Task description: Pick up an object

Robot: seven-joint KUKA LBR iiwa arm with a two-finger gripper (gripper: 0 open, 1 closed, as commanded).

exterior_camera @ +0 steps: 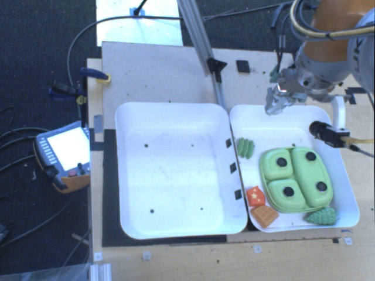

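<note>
Arm: we see the grey arm with its orange band entering from the right, the gripper [276, 105] hanging over the far rim of the right bin [275, 122], near its back left corner.

Progress: we judge the task barely begun. No object is lifted; every item lies on the bin floor and the pick is all still to do.

Fingers: we cannot tell whether they are spread or closed; the tip is small and blurred at this angle. Nothing shows between them, and they appear to touch no object.

Candidate objects: all in the right bin. A large green tray-like piece with four dark dots [296, 179] fills the middle. A small green ribbed piece [245, 148] lies near the left wall, closest to the gripper but still apart from it. A red block [255, 196] and an orange block [265, 216] sit just beside the tray's near left corner. A bumpy green piece [321, 216] rests at the near right corner.

Left bin: the left bin [126, 157] holds none of these pieces.

Remaining: we reckon the arm must travel toward us over one piece, descend, close and lift. The small ribbed piece looks the shortest reach.

Risk: the big tray may be too wide to grasp, in our judgement.
</note>
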